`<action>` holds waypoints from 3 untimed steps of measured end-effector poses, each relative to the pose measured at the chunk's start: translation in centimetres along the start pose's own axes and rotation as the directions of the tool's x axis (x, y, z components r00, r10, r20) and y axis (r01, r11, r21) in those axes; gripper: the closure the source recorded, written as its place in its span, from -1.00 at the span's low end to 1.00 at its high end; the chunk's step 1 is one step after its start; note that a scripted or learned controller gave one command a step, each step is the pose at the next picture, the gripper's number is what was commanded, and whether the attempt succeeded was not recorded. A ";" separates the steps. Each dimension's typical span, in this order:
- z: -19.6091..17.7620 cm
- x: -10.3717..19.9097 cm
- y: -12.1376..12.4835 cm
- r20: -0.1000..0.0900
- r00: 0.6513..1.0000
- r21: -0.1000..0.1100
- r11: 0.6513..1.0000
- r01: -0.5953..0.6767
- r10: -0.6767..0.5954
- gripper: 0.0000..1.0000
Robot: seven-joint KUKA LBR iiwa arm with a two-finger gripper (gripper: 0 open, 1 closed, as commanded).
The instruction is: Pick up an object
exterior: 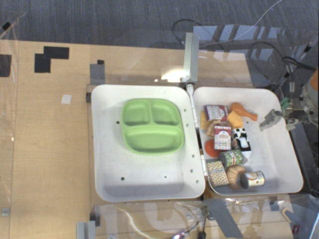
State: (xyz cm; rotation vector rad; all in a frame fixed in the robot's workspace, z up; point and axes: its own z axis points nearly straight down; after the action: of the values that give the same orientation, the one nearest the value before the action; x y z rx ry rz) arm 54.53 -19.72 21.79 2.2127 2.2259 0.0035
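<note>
Two shallow white bins sit side by side on the wooden tabletop [45, 148]. The left bin [107, 183] holds a green divided plate [152, 125], lying flat near the bin's middle. The right bin [281, 163] carries a cluster of small objects crowded against its left wall, next to the divider between the bins.

Taking the green divided plate as landmark: just to its right, past the divider, lie a patterned box [215, 112] and a red carton [222, 137]. Further right of the plate is an orange carrot-shaped piece [243, 111], and beside the red carton stands a black-and-white figure [241, 139]. Lower right of the plate sit a green can [232, 158], a checked box [217, 173], a brown bread-like piece [234, 174] and a small can [255, 179] lying on its side.

The end effector [273, 118] is far right of the plate, over the right bin's bare upper right part, apart from the cluster. Whether it is spread or closed I cannot tell; nothing is seen in it.
</note>
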 end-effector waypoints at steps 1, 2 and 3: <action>-5.5 -0.8 1.6 0.002 0.973 -0.003 0.973 0.230 -0.230 -1.00; -15.7 1.8 0.4 0.003 0.947 -0.005 0.947 0.320 -0.320 -1.00; -5.1 5.6 2.5 0.001 0.931 -0.001 0.931 0.366 -0.366 -1.00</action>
State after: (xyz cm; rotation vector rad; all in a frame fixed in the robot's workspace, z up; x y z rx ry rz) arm 57.02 -14.07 26.94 1.7588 2.5974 0.0035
